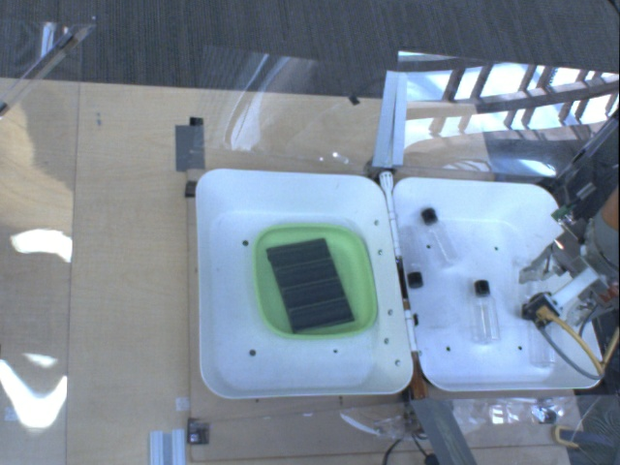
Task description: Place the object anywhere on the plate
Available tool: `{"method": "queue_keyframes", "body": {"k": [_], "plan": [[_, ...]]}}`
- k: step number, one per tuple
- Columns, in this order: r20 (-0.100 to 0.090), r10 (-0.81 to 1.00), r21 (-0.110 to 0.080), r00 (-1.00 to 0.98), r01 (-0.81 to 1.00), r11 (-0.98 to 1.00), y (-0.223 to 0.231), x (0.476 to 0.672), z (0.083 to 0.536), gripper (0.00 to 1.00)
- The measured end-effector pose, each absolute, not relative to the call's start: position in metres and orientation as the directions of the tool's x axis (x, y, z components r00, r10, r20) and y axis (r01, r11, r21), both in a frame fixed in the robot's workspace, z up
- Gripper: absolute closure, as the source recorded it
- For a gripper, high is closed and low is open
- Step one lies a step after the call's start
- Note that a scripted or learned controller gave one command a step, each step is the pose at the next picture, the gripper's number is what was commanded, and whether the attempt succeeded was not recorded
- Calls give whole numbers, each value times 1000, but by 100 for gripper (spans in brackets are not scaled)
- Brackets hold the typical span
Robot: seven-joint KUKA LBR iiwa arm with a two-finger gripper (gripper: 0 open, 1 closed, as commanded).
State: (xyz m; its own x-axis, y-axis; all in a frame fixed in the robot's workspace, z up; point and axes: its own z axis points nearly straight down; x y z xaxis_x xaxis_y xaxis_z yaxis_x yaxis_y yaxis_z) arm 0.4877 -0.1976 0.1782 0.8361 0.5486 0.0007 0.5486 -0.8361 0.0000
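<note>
- Two shallow white bins sit side by side on a wooden bench, seen from above at a slant
- The left bin [291, 366] holds a green plate [360, 269], and a dark ribbed slab [309, 285] lies across the plate's middle
- The right bin [484, 371] holds two small clear vials with black caps: one vial [433, 229] near the bin's upper left, another vial [481, 310] near its middle; a small black piece [415, 280] rests beside the divider
- The gripper [554, 296] hangs at the right bin's right side, apart from both vials; the view does not reveal its state
- Judged step: the pick is not yet made, since no vial is on the plate
- Next move likely calls for reaching left to the nearer middle vial, closing on its slim body, then carrying it across the divider to the plate
</note>
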Motion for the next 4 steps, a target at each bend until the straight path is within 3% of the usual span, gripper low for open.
{"method": "queue_keyframes", "body": {"k": [1, 2, 3, 4], "plan": [[3, 517, 3, 856, 517, -856, -154, 489, 229, 0], [1, 469, 0, 883, 469, -883, -205, 488, 180, 0], [4, 397, 3, 918, 397, -918, -152, 489, 239, 0], [2, 374, 1, 928, 374, -928, -198, 488, 209, 0]]}}
